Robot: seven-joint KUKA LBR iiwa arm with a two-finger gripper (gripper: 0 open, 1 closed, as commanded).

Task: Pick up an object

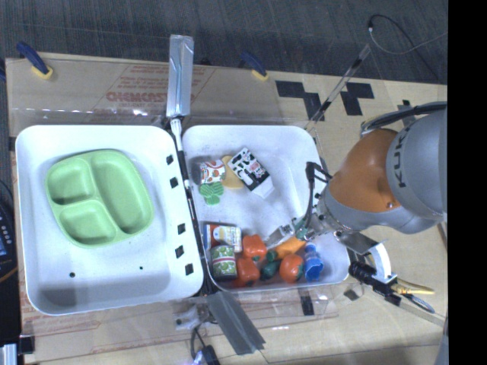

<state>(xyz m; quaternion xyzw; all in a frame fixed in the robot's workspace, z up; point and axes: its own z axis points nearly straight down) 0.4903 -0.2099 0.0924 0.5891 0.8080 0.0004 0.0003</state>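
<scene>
Camera view shows the tabletop [396, 322] with two white bins. The left bin [30, 204] carries a green tray [99, 196] with three compartments. The right bin [297, 147] holds the objects: a cow-patterned carton [249, 169] and a small can [211, 172] near its far edge, and a pile of cans and orange, green and blue toys [262, 262] along its near edge. The arm [403, 181] reaches in from the right, and the gripper [302, 229] is low over the pile, near the bin's near right corner. I cannot tell if the jaws are released or clenched.
</scene>
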